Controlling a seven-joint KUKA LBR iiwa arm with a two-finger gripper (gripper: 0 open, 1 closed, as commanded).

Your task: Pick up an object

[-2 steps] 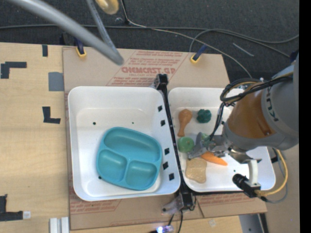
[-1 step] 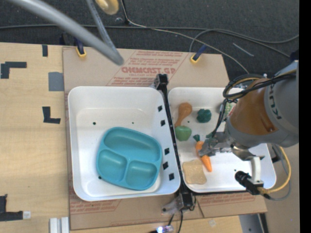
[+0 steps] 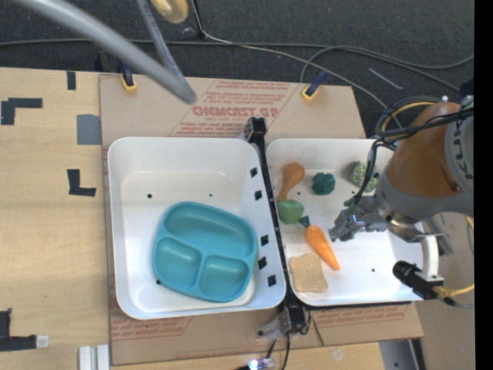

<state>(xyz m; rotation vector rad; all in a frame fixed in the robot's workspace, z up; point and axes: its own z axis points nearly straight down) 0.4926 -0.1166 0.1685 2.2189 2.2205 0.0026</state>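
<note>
The robot arm [image 3: 431,168] is big and round, with a wide orange band on top and smooth grey metal under it. Thin black cables loop around its upper side. At about four o'clock hangs a white part with a black knob. Its gripper [image 3: 348,226] is dark grey metal.

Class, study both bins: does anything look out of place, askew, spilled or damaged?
Nothing stands out. The blue divided tray lies flat in the left bin, somewhat turned relative to its walls. In the right bin the carrot, toast slice, green piece and other toy foods lie loosely scattered, none spilled outside. The pincer is low over that bin.
</note>
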